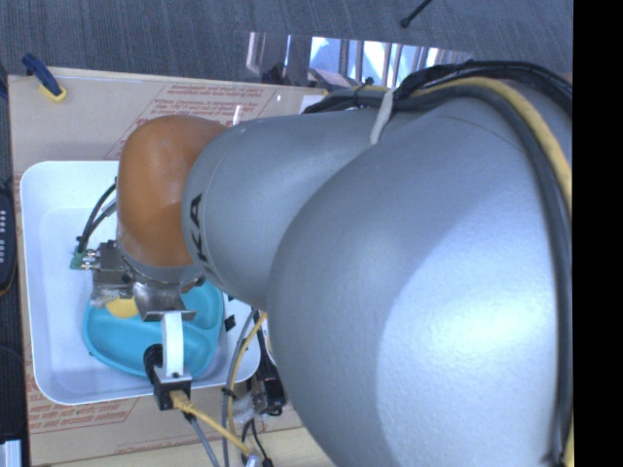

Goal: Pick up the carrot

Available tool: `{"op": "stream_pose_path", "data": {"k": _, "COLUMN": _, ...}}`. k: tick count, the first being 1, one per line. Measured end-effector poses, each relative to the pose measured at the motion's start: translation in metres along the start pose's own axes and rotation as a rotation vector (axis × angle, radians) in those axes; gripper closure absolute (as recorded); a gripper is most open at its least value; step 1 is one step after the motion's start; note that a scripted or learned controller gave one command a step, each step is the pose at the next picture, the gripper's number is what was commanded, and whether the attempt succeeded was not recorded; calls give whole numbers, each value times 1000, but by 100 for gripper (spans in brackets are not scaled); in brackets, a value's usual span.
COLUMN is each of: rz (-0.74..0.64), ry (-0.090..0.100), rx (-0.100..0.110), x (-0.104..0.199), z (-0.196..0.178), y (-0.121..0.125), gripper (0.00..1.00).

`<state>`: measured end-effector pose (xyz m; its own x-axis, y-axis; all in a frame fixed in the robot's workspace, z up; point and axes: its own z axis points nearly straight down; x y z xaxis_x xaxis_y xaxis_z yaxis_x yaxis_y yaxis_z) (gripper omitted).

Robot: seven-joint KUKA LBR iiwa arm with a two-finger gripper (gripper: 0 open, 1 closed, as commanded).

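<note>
My own arm [409, 280] takes up most of the picture, a broad grey bulk coming in from the right, with black and yellow cables [506, 81] running over its far side. The orange band [156, 188] sits above my wrist, over the left white bin [44, 261]. Below it my wrist hardware [146, 290] points down into the near part of that bin. My fingers are hidden under the wrist, so I cannot tell whether they are released or clenched, or whether anything is between them.

Directly beneath the wrist lies a light blue soft object [122, 343], touching the near wall of the bin. A small yellow piece [122, 307] peeks out at its far-left edge, just beside my wrist; it is too covered to name. I cannot pick out the carrot for certain; my arm blocks most of the bin floor and everything to the right.

Thin wires [95, 217] loop on the left of the band. At the far left corner of the cardboard-coloured surface [195, 95] rests a blue and yellow clamp [44, 76].
</note>
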<state>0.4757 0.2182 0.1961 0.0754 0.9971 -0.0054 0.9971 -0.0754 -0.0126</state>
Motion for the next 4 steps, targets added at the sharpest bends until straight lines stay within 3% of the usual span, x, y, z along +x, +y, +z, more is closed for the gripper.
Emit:
{"op": "stream_pose_path", "data": {"k": 1, "rz": -184, "ry": 0, "rx": 2, "x": 0, "z": 8, "y": -2, "gripper": 100}}
{"op": "stream_pose_path", "data": {"k": 2, "rz": -185, "ry": -1, "rx": 2, "x": -3, "z": 12, "y": -1, "gripper": 100}}
{"op": "stream_pose_path", "data": {"k": 3, "rz": -475, "ry": -1, "rx": 0, "x": -9, "z": 10, "y": 0, "gripper": 100}}
{"op": "stream_pose_path", "data": {"k": 4, "rz": -610, "ry": -1, "rx": -13, "x": -6, "z": -67, "y": 60, "gripper": 100}}
